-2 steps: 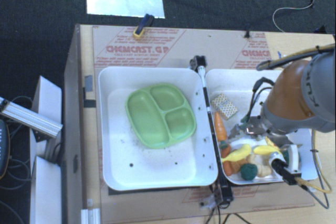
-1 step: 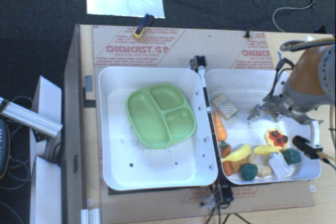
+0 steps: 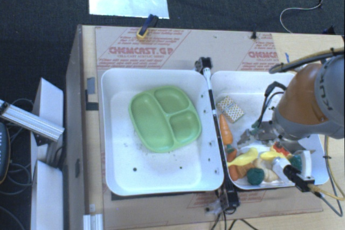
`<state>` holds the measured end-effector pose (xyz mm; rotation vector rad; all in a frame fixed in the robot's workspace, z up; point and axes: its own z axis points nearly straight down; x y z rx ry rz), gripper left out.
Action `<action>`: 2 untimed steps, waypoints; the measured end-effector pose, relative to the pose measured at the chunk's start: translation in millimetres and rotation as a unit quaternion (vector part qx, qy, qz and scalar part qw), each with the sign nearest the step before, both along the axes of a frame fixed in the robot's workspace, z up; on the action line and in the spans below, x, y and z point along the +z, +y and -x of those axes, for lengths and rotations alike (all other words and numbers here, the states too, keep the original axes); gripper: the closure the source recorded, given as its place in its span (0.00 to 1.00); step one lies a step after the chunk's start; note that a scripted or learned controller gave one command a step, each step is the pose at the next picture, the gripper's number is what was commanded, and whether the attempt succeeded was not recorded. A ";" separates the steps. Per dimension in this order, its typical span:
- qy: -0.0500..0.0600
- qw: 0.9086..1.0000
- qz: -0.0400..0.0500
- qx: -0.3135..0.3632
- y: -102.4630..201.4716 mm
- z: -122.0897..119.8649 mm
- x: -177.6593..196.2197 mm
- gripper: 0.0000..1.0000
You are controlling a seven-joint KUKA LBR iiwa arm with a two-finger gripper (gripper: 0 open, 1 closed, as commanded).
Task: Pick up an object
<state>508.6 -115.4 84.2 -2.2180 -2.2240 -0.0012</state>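
Right, the arm (image 3: 310,102) leans over the right bin (image 3: 245,95), lower right of the frame, its gripper (image 3: 253,134) buried in the toy food; whether it's clenched or released, I can't tell. Just left of it lies the carrot (image 3: 225,130), against the bin's left wall. It looks light, stiff, slick plastic, so I'd pinch across its thicker middle. The green tray (image 3: 164,118) sits in the left bin (image 3: 116,132).

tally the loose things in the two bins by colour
light green divided plastic plate, left bin: 1
orange toy carrot, right bin: 1
patterned beige block, right bin: 1
yellow banana-shaped toy: 1
dark green round toy: 1
Total: 5 clearly seen; more small pieces lie partly hidden under the arm, so the count is a minimum.
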 end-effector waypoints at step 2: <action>-0.002 1.000 0.000 0.000 -0.4 -1.2 10.7 0.00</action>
